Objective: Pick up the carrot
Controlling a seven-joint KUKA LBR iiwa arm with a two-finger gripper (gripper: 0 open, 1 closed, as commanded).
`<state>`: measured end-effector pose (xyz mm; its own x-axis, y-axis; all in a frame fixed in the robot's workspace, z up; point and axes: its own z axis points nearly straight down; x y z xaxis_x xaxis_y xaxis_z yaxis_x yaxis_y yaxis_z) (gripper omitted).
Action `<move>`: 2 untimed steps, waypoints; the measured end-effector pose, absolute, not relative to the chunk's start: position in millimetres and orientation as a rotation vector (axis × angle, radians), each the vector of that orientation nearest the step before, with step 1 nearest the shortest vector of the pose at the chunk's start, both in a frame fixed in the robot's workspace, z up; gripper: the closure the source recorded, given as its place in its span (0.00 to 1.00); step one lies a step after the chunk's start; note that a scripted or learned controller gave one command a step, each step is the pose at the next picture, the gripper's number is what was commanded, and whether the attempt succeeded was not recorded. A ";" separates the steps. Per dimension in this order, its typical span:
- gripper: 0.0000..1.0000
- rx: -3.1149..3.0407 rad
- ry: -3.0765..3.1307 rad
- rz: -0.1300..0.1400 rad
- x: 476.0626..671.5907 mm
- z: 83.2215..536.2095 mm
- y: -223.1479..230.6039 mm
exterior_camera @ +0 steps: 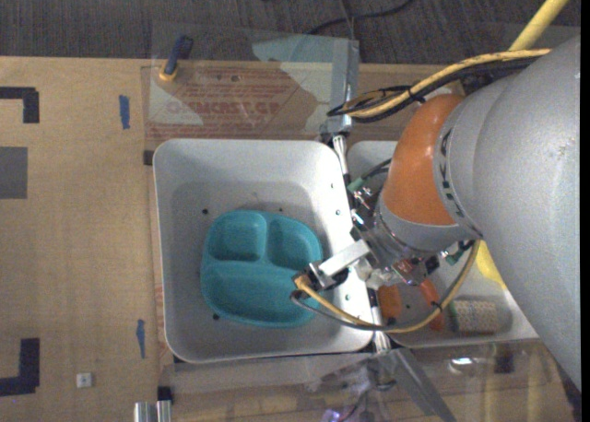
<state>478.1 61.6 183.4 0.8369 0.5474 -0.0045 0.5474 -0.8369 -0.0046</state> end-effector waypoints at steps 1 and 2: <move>1.00 -3.126 -0.310 0.003 479.1 201.6 78.5; 1.00 -3.124 -0.338 -0.001 515.8 300.6 54.3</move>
